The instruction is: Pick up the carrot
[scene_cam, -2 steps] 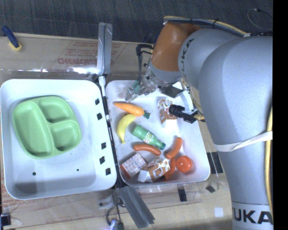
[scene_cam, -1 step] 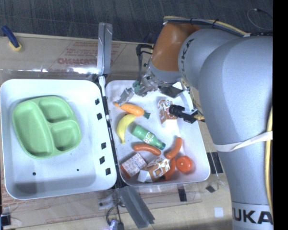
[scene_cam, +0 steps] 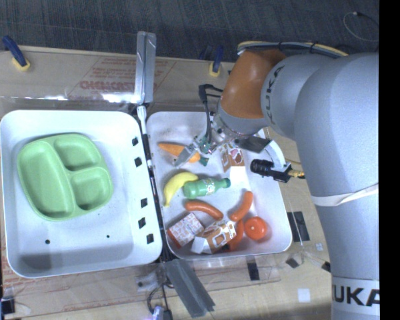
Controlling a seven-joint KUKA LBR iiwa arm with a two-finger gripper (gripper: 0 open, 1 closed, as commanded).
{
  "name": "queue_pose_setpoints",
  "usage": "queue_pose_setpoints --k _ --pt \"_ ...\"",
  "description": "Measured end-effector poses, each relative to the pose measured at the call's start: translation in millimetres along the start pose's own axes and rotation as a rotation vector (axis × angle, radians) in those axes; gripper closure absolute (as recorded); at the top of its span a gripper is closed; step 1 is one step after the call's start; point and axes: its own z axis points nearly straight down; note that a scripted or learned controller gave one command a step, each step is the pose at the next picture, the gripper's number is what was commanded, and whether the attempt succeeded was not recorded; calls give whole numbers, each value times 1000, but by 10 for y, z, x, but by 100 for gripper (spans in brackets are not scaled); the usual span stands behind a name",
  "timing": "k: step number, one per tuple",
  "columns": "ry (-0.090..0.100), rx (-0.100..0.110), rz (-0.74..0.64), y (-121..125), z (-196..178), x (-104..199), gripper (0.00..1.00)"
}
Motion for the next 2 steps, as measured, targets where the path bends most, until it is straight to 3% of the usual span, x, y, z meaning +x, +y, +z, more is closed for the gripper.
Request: queue_pose_setpoints --k 1,2 --pt "-2 -1 -4 6 -109 -6 100" --pt "-2 -1 81 223 -1353 272 100"
